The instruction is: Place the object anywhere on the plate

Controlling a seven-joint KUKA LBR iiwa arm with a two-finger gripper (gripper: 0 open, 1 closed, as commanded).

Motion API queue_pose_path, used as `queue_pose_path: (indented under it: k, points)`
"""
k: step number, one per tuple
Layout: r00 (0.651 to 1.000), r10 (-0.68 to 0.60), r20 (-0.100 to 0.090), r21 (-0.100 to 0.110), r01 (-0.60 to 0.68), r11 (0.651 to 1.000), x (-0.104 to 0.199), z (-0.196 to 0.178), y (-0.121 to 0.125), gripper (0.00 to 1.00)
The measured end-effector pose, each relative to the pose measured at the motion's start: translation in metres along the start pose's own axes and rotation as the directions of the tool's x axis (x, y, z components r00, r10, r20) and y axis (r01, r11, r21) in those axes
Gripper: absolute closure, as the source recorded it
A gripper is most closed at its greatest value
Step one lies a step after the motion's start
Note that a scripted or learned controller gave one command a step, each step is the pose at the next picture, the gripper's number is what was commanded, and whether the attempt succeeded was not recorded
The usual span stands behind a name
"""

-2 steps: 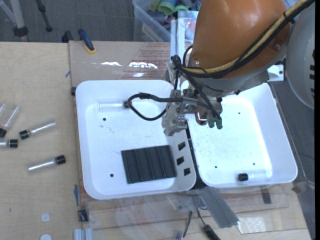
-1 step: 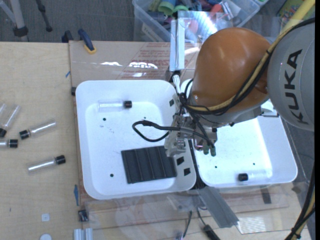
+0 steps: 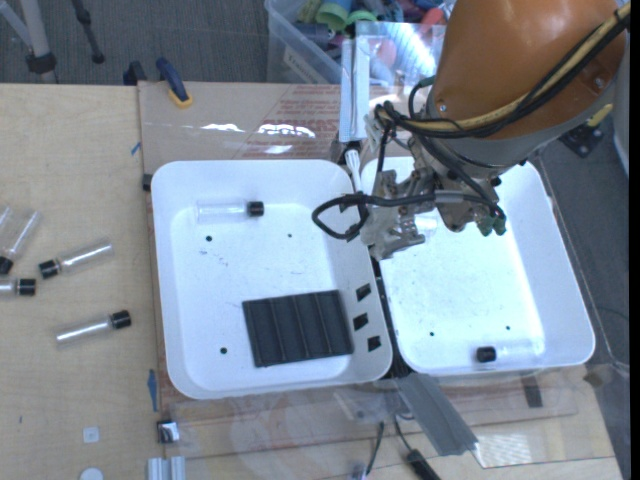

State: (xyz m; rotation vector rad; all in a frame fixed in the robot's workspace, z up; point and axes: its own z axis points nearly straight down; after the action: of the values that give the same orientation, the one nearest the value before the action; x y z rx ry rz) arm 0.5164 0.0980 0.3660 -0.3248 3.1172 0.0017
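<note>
Two bins are set side by side, a ridged plate and a capped tube in the left bin, another tube in the right bin, and more tubes scattered on the bench to the left.

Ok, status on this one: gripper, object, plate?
Gripper above the bins' divide. Capped tube in left bin, untouched. Black ribbed plate nearby, unobstructed.

The arm reaches in from the right, hand lowered.
</note>
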Motion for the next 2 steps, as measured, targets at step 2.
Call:
queue_pose_path:
  k: [2]
  points:
    - [0.900,0.437,-0.009,0.004,-0.437,0.900,0.021,0.071,-0.031,1.00]
